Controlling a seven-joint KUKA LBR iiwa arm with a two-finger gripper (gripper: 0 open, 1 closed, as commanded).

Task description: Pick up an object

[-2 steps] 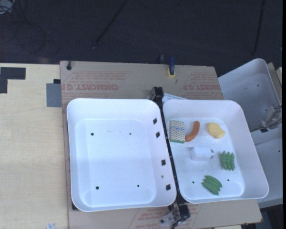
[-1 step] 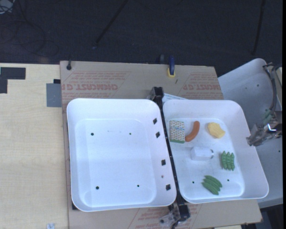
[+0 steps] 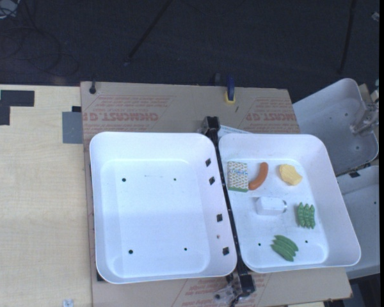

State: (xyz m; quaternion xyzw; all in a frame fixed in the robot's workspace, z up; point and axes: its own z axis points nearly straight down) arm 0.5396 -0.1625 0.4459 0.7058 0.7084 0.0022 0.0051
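The right bin (image 3: pixel 333 190) holds several small items. A patterned little packet (image 3: pixel 237 176) lies at its upper left beside an orange-red sausage shape (image 3: pixel 258 175). To the right of those sits a yellow lump (image 3: pixel 290 174). Near the bin's middle rests a white block (image 3: pixel 270 205), hard to make out against the floor. One green pea pod piece (image 3: pixel 305 215) lies on the right, and another green pod (image 3: pixel 284 247) is near the front.
The left bin (image 3: pixel 99 190) adjoins the right one along black clips (image 3: pixel 219 197). Both rest on a cardboard sheet (image 3: pixel 153 107) over a light wooden bench (image 3: pixel 32 203). A blue and yellow clamp (image 3: pixel 230 92) grips the cardboard's far edge. A grey metal plate (image 3: pixel 336 117) stands at the right.
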